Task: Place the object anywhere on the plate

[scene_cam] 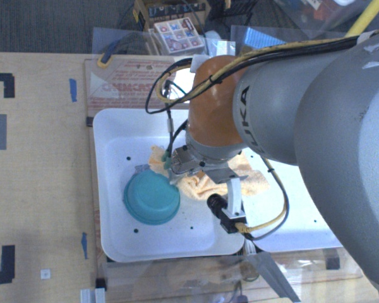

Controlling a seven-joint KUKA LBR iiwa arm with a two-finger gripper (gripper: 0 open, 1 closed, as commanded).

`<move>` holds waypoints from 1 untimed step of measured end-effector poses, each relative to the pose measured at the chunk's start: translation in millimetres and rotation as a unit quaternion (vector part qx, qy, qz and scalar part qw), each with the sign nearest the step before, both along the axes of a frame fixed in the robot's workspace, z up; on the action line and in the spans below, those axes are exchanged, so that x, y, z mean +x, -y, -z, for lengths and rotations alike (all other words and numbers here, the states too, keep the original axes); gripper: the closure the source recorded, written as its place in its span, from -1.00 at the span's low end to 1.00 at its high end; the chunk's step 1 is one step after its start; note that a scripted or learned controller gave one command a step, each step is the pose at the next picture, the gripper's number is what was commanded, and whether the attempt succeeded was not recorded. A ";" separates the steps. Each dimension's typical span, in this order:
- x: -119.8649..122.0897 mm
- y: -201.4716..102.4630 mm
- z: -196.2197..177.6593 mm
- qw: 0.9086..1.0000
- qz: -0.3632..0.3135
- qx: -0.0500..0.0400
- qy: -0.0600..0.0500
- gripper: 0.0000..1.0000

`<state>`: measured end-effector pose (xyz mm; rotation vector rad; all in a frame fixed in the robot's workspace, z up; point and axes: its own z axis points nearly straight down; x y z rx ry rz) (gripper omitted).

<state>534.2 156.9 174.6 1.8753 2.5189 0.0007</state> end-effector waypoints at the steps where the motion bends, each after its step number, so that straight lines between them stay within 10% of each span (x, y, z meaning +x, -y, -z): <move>1: 0.2 0.3 -0.3 1.000 0.001 0.000 0.000 -1.00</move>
